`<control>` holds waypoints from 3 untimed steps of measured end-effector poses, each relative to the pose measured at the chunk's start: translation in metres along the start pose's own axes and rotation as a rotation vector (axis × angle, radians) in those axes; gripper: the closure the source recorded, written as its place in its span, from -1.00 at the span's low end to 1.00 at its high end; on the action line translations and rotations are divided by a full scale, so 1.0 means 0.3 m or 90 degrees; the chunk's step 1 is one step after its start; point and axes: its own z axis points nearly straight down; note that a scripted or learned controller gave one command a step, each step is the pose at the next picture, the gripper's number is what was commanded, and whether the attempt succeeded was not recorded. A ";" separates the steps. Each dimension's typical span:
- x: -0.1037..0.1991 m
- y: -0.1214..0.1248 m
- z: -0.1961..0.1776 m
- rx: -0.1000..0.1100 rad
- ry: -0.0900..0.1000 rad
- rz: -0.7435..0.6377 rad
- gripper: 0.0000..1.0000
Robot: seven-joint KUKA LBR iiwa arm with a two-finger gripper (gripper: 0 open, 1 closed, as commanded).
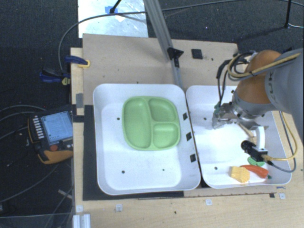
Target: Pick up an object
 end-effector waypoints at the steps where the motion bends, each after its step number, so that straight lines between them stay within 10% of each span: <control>1: -0.012 0.022 -0.150 0.004 -0.002 -0.001 1.00; 3: -0.006 0.030 -0.366 0.006 -0.001 -0.002 1.00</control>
